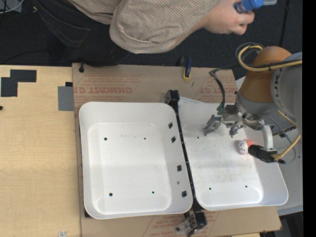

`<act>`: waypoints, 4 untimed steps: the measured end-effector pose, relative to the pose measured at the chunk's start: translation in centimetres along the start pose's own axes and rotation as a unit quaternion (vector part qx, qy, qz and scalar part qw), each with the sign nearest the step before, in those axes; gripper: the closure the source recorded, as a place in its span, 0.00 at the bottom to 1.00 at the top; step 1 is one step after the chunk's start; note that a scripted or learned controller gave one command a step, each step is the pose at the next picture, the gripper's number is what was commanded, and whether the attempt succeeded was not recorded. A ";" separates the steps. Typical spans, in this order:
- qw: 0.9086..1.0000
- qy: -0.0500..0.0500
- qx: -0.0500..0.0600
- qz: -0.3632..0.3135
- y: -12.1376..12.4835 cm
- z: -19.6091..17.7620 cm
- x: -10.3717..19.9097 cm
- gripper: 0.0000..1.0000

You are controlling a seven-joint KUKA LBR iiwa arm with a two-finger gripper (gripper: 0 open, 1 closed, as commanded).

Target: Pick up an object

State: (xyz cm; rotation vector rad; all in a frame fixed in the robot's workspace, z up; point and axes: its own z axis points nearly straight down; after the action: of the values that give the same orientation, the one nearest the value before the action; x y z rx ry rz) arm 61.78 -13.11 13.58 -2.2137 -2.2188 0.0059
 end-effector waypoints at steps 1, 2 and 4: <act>1.000 0.000 0.000 0.003 -9.2 5.1 1.4 0.00; 1.000 -0.004 -0.006 0.002 -1.9 4.7 -7.1 0.00; 1.000 -0.004 -0.012 0.001 -7.9 -38.0 -5.3 0.00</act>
State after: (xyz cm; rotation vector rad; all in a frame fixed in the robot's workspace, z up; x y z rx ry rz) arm 54.14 -18.58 51.64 -2.2319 -2.2334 -0.0110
